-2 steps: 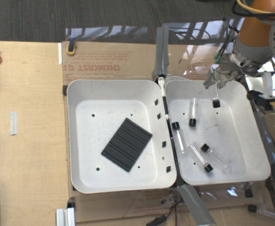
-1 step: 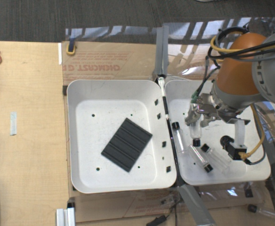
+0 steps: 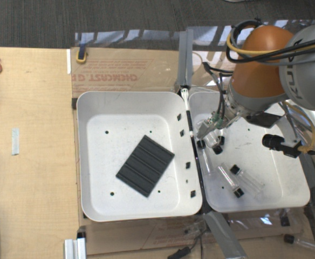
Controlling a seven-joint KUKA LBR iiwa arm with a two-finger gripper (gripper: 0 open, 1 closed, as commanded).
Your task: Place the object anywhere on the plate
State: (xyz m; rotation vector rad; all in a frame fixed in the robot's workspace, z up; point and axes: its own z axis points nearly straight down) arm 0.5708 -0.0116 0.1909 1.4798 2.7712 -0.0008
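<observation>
The plate (image 3: 145,165) is a dark ribbed rectangle lying at a slant on the floor of the left bin (image 3: 93,198). Small clear tube-like objects with black caps (image 3: 230,179) lie on the floor of the right bin (image 3: 287,193), near its middle. My gripper (image 3: 210,139) hangs low over the left side of the right bin, just beside the wall between the two bins. It is up and to the left of the loose tubes. A clear piece with a dark end sits right at its tip, and whether it is gripped is hidden by the wrist.
The orange band and grey wrist (image 3: 260,63) cover the back of the right bin. A black part (image 3: 279,143) juts out at that bin's right side. Cardboard (image 3: 125,72) lies behind the bins, with wooden bench (image 3: 28,144) to the left.
</observation>
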